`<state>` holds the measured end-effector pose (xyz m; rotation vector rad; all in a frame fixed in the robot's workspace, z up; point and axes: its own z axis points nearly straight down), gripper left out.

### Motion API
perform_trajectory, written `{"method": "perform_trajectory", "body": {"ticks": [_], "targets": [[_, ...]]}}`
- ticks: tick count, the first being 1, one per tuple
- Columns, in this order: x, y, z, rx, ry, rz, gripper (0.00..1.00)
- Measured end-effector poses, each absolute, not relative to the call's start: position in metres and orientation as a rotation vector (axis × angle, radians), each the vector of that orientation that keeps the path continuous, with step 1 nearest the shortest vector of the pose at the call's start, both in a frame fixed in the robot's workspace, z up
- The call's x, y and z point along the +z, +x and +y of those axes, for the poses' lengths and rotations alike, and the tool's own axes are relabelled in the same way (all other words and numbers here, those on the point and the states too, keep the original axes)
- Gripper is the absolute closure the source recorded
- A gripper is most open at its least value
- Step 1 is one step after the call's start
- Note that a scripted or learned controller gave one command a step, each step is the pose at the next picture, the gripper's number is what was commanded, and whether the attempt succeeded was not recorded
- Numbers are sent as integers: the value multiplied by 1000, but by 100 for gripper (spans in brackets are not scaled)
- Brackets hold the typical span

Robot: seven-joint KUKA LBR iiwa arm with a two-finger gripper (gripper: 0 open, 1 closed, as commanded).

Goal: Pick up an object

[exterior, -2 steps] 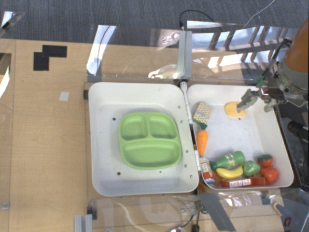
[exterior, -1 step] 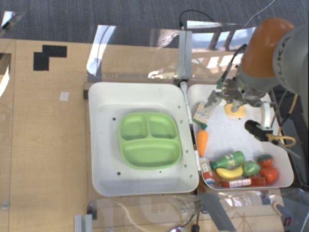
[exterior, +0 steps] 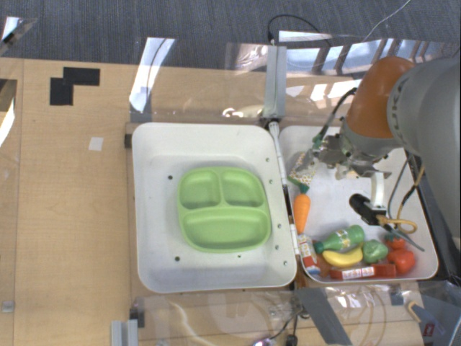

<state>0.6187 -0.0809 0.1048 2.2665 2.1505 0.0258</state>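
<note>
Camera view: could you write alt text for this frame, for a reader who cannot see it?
A grey arm with an orange band reaches from the right over the right white bin, its tool low near the bin's back left. Toy food sits there: a carrot, a green bottle, a banana and a tomato. The left bin holds a green divided plate.

Single fixed camera above the bench [exterior: 65, 215], looking down at a slant, mid distance, both white bins in frame, left bin [exterior: 155, 215], right bin [exterior: 425, 262], arm [exterior: 425, 99] entering from frame right
</note>
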Motion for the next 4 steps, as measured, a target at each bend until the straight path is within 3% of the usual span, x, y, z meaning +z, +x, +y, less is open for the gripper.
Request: {"method": "perform_trajectory", "body": {"ticks": [1, 3, 4], "targets": [[99, 677, -92, 31, 2313, 2099, 0], [100, 613, -86, 48, 2457, 1918, 0], [88, 638, -85, 10, 2343, 2084, 0]]}}
